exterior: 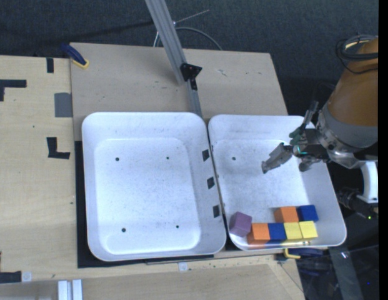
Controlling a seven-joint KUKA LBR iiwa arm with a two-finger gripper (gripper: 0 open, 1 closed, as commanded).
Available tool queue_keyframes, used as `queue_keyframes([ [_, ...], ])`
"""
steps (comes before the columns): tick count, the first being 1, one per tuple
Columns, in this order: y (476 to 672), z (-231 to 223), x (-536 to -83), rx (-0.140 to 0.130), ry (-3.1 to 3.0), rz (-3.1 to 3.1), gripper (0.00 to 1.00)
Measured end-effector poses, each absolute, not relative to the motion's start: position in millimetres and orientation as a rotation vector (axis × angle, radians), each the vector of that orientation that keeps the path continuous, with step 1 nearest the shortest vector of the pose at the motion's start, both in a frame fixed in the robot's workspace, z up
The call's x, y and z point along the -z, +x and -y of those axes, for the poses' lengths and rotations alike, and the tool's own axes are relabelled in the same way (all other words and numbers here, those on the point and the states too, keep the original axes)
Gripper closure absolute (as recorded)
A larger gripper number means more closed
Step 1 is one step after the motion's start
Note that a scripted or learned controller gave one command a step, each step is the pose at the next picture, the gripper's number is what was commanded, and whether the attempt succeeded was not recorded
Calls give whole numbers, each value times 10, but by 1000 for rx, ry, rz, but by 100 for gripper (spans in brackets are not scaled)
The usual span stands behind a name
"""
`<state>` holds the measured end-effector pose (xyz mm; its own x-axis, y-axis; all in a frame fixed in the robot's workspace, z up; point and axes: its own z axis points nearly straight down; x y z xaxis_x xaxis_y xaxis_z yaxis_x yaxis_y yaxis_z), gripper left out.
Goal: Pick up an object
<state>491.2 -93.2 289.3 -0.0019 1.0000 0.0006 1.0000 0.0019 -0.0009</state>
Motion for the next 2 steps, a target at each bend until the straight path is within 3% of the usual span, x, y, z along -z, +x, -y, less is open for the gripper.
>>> queue_keyframes([
  [1,5085,862,-2452,-6,-2218,2219,0],
  [2,4885,954,-2356,-5,-2221,2219,0],
])
